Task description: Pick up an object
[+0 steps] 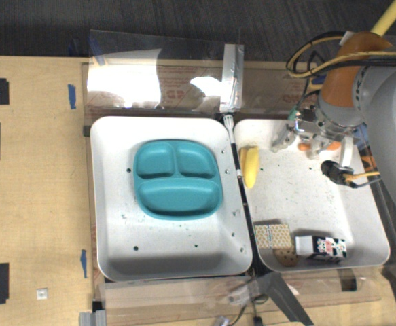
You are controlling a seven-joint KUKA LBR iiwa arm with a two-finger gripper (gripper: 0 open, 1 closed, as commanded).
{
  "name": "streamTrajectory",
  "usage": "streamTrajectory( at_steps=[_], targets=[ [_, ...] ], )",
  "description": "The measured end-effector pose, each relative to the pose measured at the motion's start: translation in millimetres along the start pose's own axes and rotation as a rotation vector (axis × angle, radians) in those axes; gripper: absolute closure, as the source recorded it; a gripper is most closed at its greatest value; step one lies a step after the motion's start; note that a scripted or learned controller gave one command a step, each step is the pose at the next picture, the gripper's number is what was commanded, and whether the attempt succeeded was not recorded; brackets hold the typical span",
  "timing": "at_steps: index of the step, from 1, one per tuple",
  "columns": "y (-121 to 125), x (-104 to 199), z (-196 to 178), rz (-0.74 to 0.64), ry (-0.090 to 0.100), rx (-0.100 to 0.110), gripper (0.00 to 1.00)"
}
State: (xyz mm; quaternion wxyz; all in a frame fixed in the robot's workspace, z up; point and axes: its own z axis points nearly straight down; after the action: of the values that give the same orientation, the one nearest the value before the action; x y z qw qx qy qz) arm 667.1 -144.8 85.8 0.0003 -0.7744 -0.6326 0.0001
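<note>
At the near edge of the right bin (361, 216) lie a small patterned packet (272, 236), a brown round piece (286, 257) just below it, and a black-and-white carton (328, 247) lying on its side beside them. In the left bin (109, 202) sits a teal divided plate (178, 178), its three compartments bare. A banana (250, 166) lies against the right bin's left wall, close to the divider between the bins. Farther back, the gripper (305, 139) hangs over the right bin's far right corner, apart from the banana; whether its jaws are spread or closed cannot be told, and nothing is seen between them.
</note>
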Motion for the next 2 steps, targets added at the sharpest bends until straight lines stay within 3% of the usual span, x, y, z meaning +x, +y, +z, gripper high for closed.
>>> streamTrajectory(
  at_steps=[1, 2],
  targets=[
    [8, -32, -77, -0.231, -0.003, -0.010, 0.00],
    [-48, -52, -1, -0.534, -0.001, -0.005, 0.00]
  ],
)
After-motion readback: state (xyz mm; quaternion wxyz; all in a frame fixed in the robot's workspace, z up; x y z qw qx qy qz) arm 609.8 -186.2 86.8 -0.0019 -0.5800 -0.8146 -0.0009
